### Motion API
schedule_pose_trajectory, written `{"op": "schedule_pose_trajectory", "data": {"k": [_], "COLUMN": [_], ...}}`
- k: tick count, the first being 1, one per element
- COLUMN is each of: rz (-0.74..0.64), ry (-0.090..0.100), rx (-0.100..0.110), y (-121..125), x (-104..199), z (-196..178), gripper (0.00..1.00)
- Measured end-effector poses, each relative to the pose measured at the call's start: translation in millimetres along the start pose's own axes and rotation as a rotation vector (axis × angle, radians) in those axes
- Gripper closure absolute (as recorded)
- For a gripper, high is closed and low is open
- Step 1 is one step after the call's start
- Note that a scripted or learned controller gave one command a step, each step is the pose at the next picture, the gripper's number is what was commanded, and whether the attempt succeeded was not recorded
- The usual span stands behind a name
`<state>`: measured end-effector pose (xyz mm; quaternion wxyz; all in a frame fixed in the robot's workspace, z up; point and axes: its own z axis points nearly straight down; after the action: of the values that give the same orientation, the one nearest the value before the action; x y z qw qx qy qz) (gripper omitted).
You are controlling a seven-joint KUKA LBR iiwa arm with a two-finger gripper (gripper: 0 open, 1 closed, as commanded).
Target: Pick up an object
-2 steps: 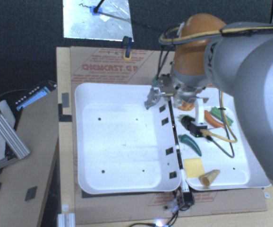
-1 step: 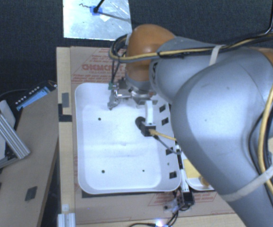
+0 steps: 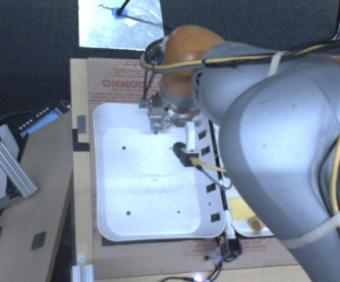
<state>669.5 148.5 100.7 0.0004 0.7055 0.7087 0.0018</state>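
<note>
- One shallow white plastic bin on the left point(image 3: 101, 175) is the landmark. Its floor is bare white, and three small dark dots can be counted on it.
- One second white bin point(image 3: 243, 231) sits touching the landmark's right side. The arm covers it except for its near corner.
- One grey robot arm point(image 3: 276, 128) reaches in from the right and passes over the landmark's right rim. One orange band point(image 3: 185, 46) sits above the wrist, over the landmark's far edge.
- One gripper point(image 3: 156, 124) points down inside the landmark, just within its far wall and near the middle of that wall. Nothing can be seen in it. Whether it is open or closed cannot be told.
- Two candidate objects are counted, both outside the landmark in the second bin's exposed corner. One is a flat yellow piece point(image 3: 239, 207). The other is a small tan lump point(image 3: 254, 223) just beside it, on the near side.
- One brown cardboard sheet with red print point(image 3: 114, 81) lies under the landmark.
- One silvery foil square point(image 3: 108, 19) lies beyond the landmark's far edge.
</note>
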Motion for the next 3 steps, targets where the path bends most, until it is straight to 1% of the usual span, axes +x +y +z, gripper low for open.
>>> {"op": "schedule_pose_trajectory", "data": {"k": [1,2,3], "rz": [-0.002,-0.006,-0.002], "ry": [0.003,0.003,0.003], "rx": [-0.010,-0.004,-0.010], "y": [-27,-14,1], "x": [12,77,81], "z": [-150,-189,-291], "gripper": [1.00,1.00,1.00]}}
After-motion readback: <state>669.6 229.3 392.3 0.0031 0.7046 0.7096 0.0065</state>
